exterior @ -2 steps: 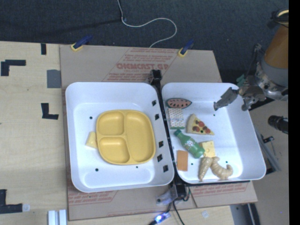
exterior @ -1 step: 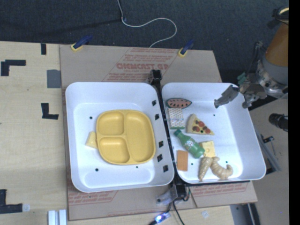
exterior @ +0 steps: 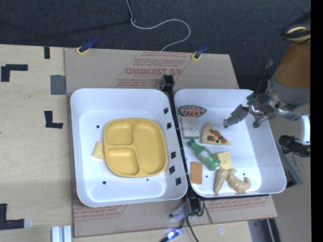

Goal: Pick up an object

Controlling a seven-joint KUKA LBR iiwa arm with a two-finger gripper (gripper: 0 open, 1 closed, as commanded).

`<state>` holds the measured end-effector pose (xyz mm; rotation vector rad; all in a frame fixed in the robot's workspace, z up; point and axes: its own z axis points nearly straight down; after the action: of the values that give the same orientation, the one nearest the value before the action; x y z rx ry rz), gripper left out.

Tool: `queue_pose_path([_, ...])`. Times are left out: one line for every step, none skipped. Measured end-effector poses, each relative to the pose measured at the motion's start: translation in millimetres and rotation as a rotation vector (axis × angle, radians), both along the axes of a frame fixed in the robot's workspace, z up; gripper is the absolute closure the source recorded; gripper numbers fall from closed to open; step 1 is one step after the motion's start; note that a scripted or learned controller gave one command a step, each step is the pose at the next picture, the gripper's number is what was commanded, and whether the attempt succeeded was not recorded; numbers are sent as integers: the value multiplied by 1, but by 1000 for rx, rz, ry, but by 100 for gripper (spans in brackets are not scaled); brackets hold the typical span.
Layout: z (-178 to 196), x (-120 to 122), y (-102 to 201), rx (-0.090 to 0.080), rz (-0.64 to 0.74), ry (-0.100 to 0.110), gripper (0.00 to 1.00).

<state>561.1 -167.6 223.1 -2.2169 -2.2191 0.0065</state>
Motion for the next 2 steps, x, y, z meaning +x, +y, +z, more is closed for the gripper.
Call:
queue_pose_path([-45,3,-3,-1,0,0,0])
queue_pose_path([-89,2,-3,0,0,0,0])
